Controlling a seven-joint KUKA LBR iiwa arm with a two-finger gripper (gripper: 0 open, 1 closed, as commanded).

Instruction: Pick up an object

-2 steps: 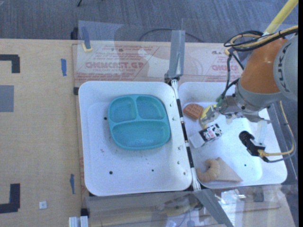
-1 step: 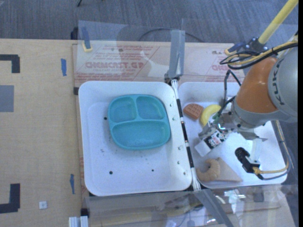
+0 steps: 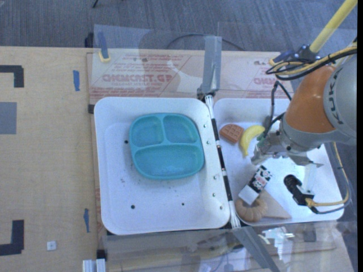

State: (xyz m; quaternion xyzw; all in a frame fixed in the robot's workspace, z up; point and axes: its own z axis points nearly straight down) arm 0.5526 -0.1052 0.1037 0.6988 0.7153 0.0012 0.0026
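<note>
Two white bins (image 3: pixel 113 208) inspected | gripper (image 3: pixel 262 158) hovered low over right bin, beside curved yellow banana (image 3: pixel 248 137), apparently lining up a pick | finger state: cannot tell | teal divided plastic plate (image 3: pixel 166 145) lay apart in left bin.

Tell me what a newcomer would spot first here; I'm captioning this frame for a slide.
The teal divided plate stands out first, lying alone in the left bin. Next comes the grey and orange arm reaching over the right bin. Under it, by the claw, lie a yellow banana, a reddish waffle, a black and white carton and a brown pretzel.
</note>
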